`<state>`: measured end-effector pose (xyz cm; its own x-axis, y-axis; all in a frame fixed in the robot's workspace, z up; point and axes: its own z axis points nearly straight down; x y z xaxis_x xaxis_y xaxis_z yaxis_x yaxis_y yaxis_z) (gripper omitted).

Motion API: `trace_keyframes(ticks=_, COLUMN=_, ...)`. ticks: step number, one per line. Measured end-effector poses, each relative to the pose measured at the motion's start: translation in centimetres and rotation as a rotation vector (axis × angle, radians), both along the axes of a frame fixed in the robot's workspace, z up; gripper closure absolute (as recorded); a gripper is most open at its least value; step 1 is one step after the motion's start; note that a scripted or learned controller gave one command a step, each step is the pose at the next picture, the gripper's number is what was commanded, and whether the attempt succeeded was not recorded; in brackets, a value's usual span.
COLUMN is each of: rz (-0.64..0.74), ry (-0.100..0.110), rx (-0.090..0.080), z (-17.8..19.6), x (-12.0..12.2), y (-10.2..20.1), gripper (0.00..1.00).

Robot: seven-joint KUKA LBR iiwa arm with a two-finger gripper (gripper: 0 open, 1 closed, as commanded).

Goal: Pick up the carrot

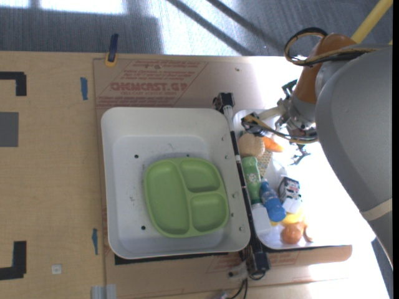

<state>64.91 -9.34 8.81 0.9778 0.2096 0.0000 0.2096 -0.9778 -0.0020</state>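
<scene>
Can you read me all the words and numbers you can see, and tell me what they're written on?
Red print on the cardboard sheet under the bins: a big line and smaller lines above it, all too blurred to read for sure.
The small black-and-white packet in the right bin: markings too small to read.
Nothing else carries writing.

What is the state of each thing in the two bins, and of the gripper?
green tray: flat in the left bin, its three compartments bare.
carrot: lying in the right bin, beside the gripper.
gripper: low over the right bin's far end.
green bottle: lying on its side.
blue bottle: lying down.
orange fruit: resting at the near end.
</scene>
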Motion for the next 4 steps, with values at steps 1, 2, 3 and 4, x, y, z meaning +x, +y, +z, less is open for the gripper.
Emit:
trace_keyframes(ticks=1, rz=-0.003, ry=-0.007, rx=0.002, z=1.3, x=0.2, y=-0.1, gripper=1.0)
trace_keyframes(ticks=2, rz=-0.003, ry=-0.005, rx=0.002, z=1.2, x=0.2, y=-0.1, gripper=0.0)
trace_keyframes(ticks=3, rz=0.019, ry=-0.004, rx=0.0, z=0.1, x=-3.8, y=-0.2, gripper=0.0)
trace_keyframes(ticks=4, rz=0.022, ry=-0.01, rx=-0.001, z=1.4, x=-3.6, y=-0.2, gripper=1.0)
